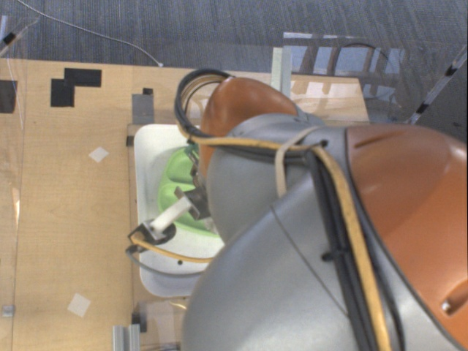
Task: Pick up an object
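- Green object (174, 178), bright lime plastic with a curved shape, lies in the white bin (148, 143) near the middle of the view; it sits against the bin's right part, and its right side is hidden behind the arm.
- Exactly what kind of thing the green object is cannot be told, since too little of it shows.
- Tool (191, 196) reaches down over the green object, at the end of the grey arm (292, 254); its dark parts are just above or touching the green plastic, and which of the two cannot be told.
- How far open the tool stands cannot be told, and nothing can be seen held in it, because the wrist covers it.
- A white cylindrical piece (170, 216) angles down to the left from the tool toward the near left part of the bin, ending at a black fitting (156, 232).
- A yellowish cable (175, 254) curves from that fitting along the bin's near side and runs back under the arm.
- Black cables (191, 86) loop over the far side of the orange band (245, 104) above the wrist.
- The arm's grey and orange body covers the right and near part of the scene.
- The wooden worktop (66, 196) stretches to the left, with black patches (73, 85) at its far left and pale diamond marks (98, 153) on it.
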